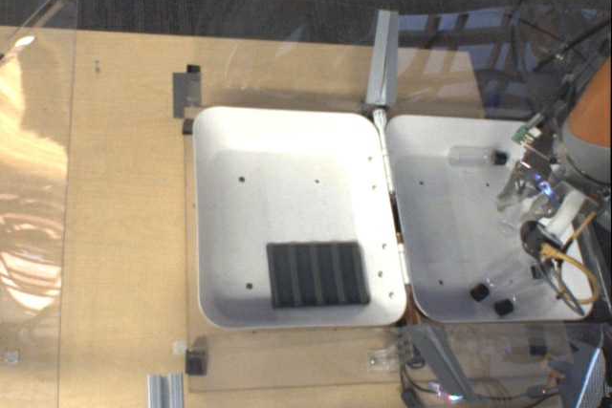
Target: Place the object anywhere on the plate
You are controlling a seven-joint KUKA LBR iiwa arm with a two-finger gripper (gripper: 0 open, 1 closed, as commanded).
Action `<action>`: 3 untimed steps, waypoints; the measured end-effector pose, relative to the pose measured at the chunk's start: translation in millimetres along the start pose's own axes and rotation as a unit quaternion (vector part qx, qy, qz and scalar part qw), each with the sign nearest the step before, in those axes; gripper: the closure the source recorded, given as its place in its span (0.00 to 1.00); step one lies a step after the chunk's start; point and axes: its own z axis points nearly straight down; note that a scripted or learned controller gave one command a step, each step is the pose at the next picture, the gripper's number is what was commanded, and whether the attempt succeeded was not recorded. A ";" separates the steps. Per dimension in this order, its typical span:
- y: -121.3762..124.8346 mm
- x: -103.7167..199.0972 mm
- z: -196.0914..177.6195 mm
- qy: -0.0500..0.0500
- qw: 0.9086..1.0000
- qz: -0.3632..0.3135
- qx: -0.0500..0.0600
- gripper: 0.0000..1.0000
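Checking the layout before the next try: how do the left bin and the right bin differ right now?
The left bin holds one dark ridged plate; the right bin holds small clear, black-capped items. The arm reaches over the right bin, not the left bin. Both are shallow, white, rounded trays.

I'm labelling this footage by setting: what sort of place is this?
Most likely a robotics lab test bench, not a home or kitchen. Two shallow white bins sit side by side on a wooden bench, a grey arm with an orange band reaches in, and loose cables hang nearby.
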 end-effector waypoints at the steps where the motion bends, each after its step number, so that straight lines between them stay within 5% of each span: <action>1: 32.9 78.2 81.6 0.000 1.000 0.026 0.001 1.00; 2: -7.9 155.0 -24.5 0.002 1.000 0.015 -0.001 1.00; 3: -32.3 256.7 -6.1 0.000 0.984 0.176 0.000 1.00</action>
